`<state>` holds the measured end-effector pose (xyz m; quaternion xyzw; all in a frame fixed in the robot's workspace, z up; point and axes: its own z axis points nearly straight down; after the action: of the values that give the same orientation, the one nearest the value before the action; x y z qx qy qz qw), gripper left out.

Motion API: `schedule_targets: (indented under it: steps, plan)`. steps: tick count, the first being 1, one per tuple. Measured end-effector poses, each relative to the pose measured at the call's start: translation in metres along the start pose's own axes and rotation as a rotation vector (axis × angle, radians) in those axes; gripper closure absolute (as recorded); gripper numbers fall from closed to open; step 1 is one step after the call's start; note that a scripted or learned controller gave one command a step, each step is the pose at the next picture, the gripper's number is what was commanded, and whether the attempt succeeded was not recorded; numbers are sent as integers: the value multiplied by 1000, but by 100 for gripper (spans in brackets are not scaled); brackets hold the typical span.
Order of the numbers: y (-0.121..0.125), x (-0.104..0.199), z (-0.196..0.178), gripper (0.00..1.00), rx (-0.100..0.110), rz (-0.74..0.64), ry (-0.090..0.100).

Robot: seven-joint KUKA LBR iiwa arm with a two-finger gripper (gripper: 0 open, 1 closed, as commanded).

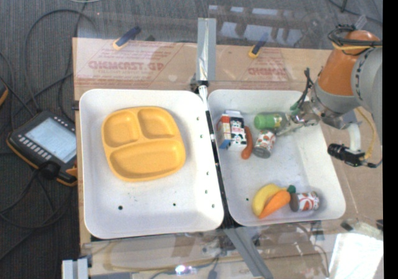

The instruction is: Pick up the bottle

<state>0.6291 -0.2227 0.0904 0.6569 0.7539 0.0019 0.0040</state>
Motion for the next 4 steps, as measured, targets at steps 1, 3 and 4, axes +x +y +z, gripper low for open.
schedule_targets:
  steps: [1,3,4]
  plan:
    - [4,8,-1,0,-2,-9,10]
    - [38,15,-5,100,27,-192,5]
    - [49,56,-93,100,7,-93,3]
